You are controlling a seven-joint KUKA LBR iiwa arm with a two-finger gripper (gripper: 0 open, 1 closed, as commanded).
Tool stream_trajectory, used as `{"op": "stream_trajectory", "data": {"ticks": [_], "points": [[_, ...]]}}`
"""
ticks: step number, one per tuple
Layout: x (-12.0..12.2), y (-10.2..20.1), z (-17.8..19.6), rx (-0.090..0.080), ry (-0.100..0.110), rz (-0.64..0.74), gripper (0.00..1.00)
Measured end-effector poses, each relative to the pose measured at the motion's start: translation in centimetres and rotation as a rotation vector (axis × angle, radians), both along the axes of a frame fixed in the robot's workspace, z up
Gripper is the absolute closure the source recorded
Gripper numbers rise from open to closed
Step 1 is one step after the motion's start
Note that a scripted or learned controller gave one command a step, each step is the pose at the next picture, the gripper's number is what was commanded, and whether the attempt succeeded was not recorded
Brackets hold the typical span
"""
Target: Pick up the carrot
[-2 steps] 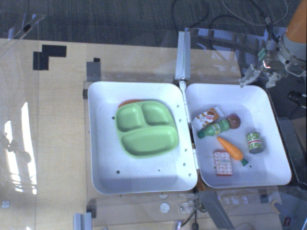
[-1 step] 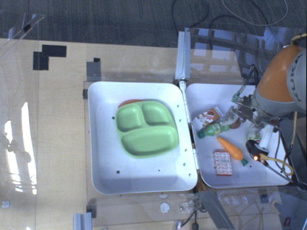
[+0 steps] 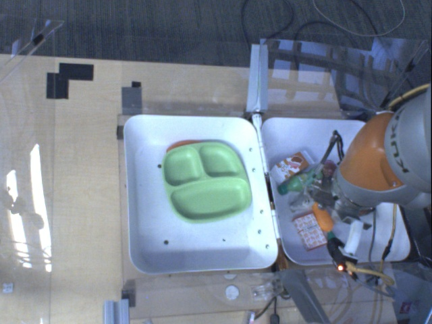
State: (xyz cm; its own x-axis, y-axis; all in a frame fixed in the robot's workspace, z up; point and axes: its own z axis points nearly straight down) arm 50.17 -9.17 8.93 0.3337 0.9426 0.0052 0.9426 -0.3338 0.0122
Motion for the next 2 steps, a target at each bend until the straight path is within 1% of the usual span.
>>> {"op": "stream_trajectory", "data": {"ticks": [1, 2], "points": [[0.4, 0.2, 1.2, 0.002, -0.009, 0.002, 1.00], [-1.3, 7.4, 9.6, -0.001, 0.007, 0.090, 1.00]]}}
